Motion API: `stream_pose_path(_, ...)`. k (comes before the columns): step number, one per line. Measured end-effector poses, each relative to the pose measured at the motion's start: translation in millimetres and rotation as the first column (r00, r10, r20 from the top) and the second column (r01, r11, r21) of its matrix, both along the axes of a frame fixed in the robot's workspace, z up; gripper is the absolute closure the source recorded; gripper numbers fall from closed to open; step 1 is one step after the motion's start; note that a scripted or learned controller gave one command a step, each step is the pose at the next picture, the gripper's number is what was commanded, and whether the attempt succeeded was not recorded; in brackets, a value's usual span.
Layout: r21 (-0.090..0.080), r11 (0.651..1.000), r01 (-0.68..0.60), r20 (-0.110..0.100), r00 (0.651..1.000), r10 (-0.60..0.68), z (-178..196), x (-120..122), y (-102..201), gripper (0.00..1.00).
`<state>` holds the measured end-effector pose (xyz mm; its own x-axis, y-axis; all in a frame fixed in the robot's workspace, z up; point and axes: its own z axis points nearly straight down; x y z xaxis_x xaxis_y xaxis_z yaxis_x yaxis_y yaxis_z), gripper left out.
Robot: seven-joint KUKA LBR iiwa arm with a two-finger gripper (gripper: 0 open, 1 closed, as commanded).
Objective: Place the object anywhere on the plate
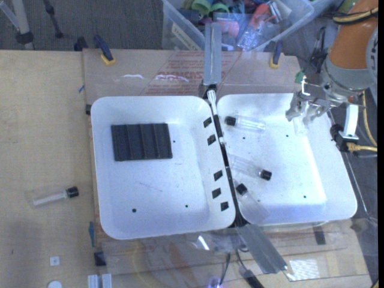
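Gripper: your gripper (302, 108) hangs over the far right part of the right bin (336, 206); you cannot tell from this slant how wide it stands, and nothing shows in it.
Objects: three clear vials with black caps lie in the right bin: one near the far left corner (245, 122), one mid-bin (251, 169), one near the divider toward the front (249, 198).
Plate: the dark ridged plate (141, 141) lies in the left bin (105, 221), well apart from every vial.
Stray: a fourth vial (53, 196) lies on the bench outside the bins.
Risk, grasp: the vials are round and clear, so you may see one roll or slip away as the tool closes.
Risk, carry: the divider (219, 155) stands between vials and plate; a low pass could knock a vial loose.
Risk, release: a vial dropped on the ridges could roll off the plate.
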<state>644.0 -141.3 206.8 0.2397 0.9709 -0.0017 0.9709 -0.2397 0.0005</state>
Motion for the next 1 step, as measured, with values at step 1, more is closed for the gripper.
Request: stream_pose_path(1,0.001,0.922,0.388,0.0,0.922,-0.388,116.4,20.5,50.2,1.0)
